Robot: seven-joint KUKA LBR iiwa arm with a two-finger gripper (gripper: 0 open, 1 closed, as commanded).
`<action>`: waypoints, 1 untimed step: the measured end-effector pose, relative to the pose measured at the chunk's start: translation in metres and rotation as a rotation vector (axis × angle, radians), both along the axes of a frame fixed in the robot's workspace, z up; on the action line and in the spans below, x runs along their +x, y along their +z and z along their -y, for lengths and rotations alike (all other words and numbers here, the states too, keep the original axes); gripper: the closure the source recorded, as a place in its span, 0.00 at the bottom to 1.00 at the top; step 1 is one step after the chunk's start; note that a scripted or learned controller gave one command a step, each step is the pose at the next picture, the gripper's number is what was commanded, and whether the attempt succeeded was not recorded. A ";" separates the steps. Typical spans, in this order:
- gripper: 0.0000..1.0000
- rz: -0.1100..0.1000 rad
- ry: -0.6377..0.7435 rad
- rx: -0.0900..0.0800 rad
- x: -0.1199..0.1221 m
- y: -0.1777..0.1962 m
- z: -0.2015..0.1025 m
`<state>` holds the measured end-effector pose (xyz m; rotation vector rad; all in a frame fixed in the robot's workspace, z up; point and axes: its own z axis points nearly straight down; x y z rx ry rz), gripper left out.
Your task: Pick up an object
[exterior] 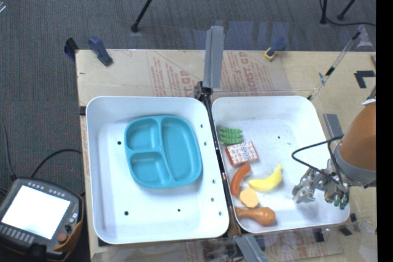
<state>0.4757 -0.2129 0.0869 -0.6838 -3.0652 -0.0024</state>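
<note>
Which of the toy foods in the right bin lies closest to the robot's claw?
The yellow banana. It lies just left of the gripper, while the green pea pod, the snack packet, the sausage and the drumstick lie farther left.

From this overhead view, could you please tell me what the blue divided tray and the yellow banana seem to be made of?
The blue divided tray looks like moulded plastic: one even colour, rounded compartment walls and a soft sheen. The yellow banana is probably a plastic toy, given its flat, uniform yellow and smooth surface, though the view is too coarse to be sure. The white bin under the tray also looks like smooth plastic.
</note>
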 end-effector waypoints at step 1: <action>1.00 -0.001 -0.041 0.001 0.001 0.007 -0.025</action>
